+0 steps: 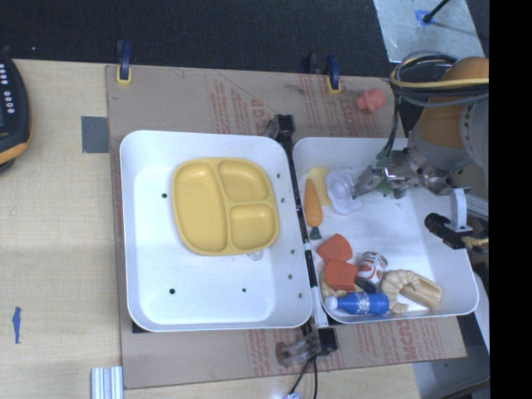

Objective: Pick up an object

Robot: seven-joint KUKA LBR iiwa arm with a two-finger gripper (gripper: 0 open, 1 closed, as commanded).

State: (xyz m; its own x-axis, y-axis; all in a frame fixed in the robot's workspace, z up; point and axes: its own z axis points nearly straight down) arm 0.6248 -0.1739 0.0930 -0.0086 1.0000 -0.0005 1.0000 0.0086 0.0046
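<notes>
The right bin (405, 233) holds an orange carrot (312, 204) along its left wall. A clear plastic cup (339, 192) lies just right of the carrot. Lower down are two red pieces (335, 248), a small red-and-white can (372, 266), a blue bottle (360, 305) and a beige pastry-like toy (412, 288). My gripper (364, 186) reaches in from the right, low over the bin's upper part, with its tip right beside the clear cup. I cannot tell whether it touches the cup.
The left bin (137, 248) holds a yellow divided plate (224, 204). A pink object (371, 100) lies on the cardboard behind the right bin. Blue clamps (124, 60) hold the cardboard's far edge. A black handset (12, 106) sits at the far left.
</notes>
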